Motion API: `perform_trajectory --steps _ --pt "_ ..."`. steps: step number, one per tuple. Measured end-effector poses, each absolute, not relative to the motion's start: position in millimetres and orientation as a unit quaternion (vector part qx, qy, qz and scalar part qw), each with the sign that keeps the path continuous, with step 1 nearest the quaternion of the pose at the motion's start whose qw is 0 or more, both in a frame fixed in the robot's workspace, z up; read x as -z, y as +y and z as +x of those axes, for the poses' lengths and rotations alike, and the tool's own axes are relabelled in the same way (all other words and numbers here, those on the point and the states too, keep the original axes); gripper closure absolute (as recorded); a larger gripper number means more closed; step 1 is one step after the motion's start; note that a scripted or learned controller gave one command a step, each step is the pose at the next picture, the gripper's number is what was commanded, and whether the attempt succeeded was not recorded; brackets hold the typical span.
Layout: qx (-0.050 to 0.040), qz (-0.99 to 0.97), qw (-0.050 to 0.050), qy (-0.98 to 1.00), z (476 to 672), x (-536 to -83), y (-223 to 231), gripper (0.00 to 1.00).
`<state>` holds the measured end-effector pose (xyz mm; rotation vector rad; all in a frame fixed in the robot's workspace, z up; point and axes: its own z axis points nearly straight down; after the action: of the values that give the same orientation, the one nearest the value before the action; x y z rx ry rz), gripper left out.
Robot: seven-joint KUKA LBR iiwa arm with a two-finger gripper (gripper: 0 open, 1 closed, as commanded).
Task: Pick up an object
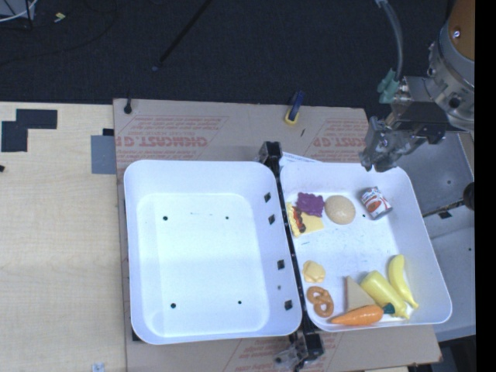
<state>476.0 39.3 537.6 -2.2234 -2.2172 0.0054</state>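
Observation:
My gripper point(377, 160) hangs over the far right corner of the right bin point(430, 239), with nothing seen between its fingers. Just in front of it lies a small red and white can point(376, 203). To the can's left sit a beige round bun point(339, 209), a purple grape bunch point(310, 204) and a yellow cheese piece point(308, 222). Near the bin's front lie a banana point(401, 279), a yellow bottle point(382, 290), a carrot point(356, 315), a pretzel point(319, 301), a tan wedge point(356, 293) and a small yellow lump point(313, 270).
The left bin point(203, 250) stands beside the right one, joined by a black divider point(280, 231). Both rest on a cardboard sheet point(201, 130) on the bench. A blue and yellow clamp point(294, 108) sits at the cardboard's far edge.

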Motion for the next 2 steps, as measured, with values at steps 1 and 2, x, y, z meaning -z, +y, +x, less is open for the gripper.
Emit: perform_trajectory --steps 1,2 --pt "-0.0019 -0.708 0.001 -0.706 475.9 -533.8 4.4 1.0" --pt "-0.0014 -0.708 0.001 -0.707 475.9 -537.3 -18.5 1.0"
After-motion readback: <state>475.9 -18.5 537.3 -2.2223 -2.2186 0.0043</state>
